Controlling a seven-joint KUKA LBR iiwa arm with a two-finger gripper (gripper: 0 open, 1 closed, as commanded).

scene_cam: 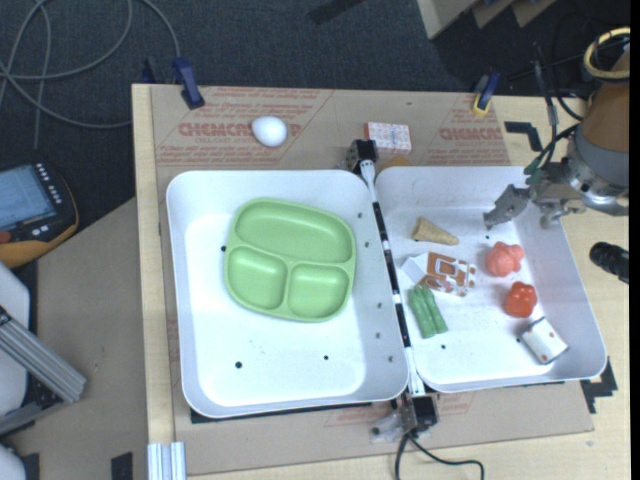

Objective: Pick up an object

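Note:
My gripper hovers over the far right part of the right bin, its two fingers spread open with nothing between them. Just below it lies a pink lumpy object, and a red one sits nearer the front. A small white block rests by the bin's front right corner. To the left are a tan cone, an orange-and-white patterned piece and a green bar.
The left bin holds a green divided plate. On the bench behind the bins lie a white ball and a small patterned box. Blue clamps grip the bench's far edge.

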